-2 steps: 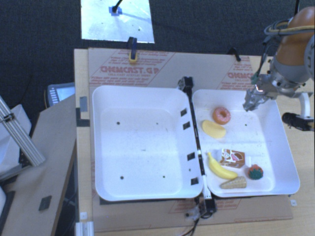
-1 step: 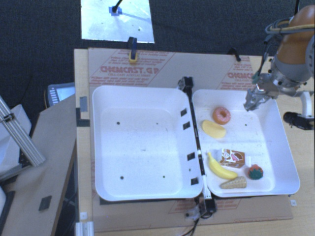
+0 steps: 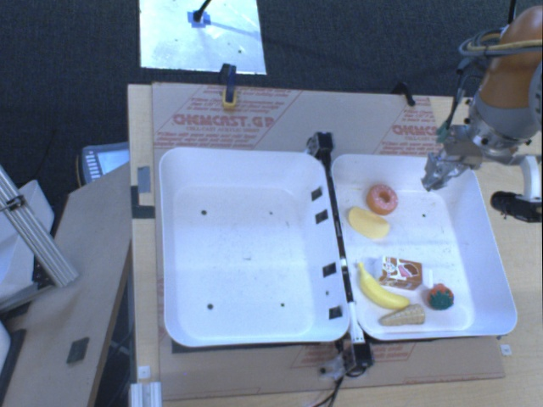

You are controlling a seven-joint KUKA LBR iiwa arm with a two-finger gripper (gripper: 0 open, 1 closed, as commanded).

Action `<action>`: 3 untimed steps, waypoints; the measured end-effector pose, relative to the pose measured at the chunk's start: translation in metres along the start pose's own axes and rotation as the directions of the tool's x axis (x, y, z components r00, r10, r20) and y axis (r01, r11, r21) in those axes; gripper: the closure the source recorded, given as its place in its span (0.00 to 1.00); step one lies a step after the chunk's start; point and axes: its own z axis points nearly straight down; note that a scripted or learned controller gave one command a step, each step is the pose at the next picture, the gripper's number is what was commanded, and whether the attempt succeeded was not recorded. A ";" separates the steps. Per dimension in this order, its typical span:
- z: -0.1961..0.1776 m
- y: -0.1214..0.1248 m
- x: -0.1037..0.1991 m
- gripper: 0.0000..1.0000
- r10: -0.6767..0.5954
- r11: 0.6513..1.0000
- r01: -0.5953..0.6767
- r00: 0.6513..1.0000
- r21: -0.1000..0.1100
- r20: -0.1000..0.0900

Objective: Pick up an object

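The right bin [image 3: 475, 253] holds several small toys. A pink-frosted donut [image 3: 382, 198] lies near its back, with a pale yellow lemon-shaped piece [image 3: 368, 223] just in front of it. Further forward are a yellow banana [image 3: 379, 288], a small red-and-white carton [image 3: 400, 272], a red strawberry [image 3: 439, 296] and a tan wedge [image 3: 404, 315]. My gripper [image 3: 434, 179] hangs over the back right part of this bin, to the right of the donut and apart from it. Nothing shows between its fingers.
The left bin [image 3: 246, 244] sits beside the right one, separated by a black clipped divider [image 3: 333, 227]. A yellow clamp [image 3: 229, 91] stands at the bench's back edge. A silver plate [image 3: 202, 22] lies beyond the bench.
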 end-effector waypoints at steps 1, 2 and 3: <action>-0.005 -0.001 0.000 1.00 -0.002 1.000 0.002 1.000 0.007 -0.001; -0.011 -0.002 0.000 1.00 -0.004 1.000 0.004 1.000 0.013 -0.002; -0.017 -0.002 0.000 1.00 -0.006 1.000 0.006 1.000 0.019 -0.004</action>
